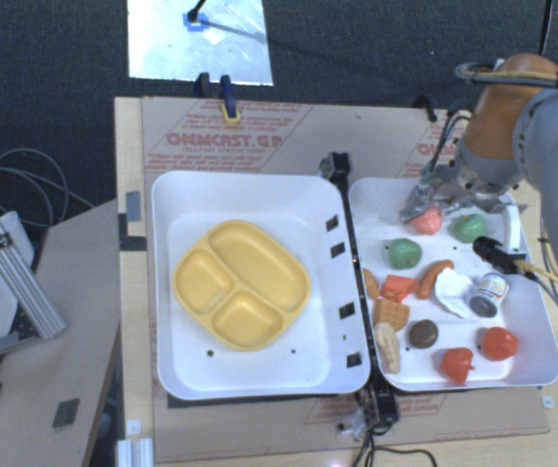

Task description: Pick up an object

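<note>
Apparently I've got the gripper point(423, 205) low over the pink object point(427, 222) at the right bin's point(549, 358) twelve o'clock for a grab, though I cannot tell its opening

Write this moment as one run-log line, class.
arm: over right bin | hand: at pink item | yellow tray: left bin | pick: not confirmed

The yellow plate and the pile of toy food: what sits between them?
In the camera view, between the yellow plate and the toy food lie bare white bin floor, then the two bins' adjoining walls with black clips.
</note>
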Controlling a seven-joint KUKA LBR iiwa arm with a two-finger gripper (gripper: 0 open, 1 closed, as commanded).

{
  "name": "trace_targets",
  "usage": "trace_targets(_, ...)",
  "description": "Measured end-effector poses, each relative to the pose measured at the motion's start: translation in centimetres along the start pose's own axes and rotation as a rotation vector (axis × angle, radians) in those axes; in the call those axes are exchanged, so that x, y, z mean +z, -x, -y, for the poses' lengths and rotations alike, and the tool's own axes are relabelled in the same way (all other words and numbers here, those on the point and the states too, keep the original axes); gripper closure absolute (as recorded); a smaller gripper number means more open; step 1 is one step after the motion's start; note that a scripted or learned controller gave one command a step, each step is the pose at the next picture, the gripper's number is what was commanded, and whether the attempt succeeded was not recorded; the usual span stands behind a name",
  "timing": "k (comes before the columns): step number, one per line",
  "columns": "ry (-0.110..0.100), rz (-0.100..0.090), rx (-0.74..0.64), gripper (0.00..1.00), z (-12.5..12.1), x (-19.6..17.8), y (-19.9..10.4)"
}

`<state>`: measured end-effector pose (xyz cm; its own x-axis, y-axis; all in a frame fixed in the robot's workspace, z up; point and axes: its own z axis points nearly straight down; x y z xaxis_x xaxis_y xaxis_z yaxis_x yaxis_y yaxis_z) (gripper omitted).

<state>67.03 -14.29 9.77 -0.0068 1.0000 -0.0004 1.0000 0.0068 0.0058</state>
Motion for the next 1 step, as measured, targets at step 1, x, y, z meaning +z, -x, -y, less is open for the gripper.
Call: trace_targets(1,0.006,-0.004,-0.006,1.0,1.89,-9.4,-8.57)
